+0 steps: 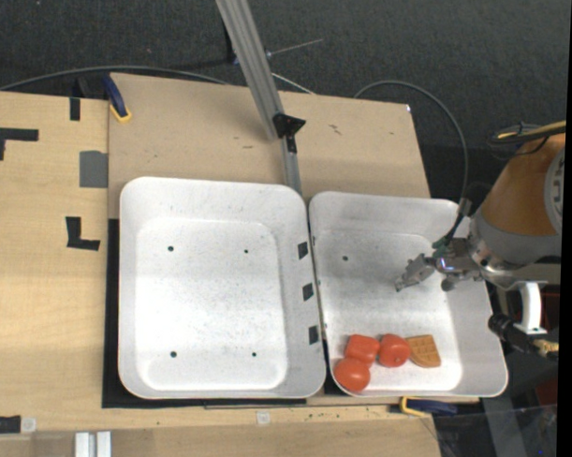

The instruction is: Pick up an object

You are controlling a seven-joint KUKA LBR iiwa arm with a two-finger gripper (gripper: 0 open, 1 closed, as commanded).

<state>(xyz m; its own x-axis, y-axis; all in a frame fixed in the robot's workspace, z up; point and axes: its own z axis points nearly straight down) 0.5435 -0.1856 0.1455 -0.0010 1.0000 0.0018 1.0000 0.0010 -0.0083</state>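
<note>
Hovering over the right shallow white plastic bin (361, 216), the two-finger metal gripper (423, 273) has its fingers spread and carries nothing. Targets, three round red tomato-like pieces (368, 357) and a tan cracker-shaped piece (423, 350), sit clustered at the bin's near edge, apart from the gripper, likely needing a reach toward them.

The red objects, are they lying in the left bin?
No, the three red objects lie in the right bin, near its front edge, beside a tan object.

Over the right bin (361, 225) the end effector (423, 273) hovers, fingers parted with nothing between them, well apart from three red pieces (368, 357) and a tan piece (424, 350) near the front wall.
</note>
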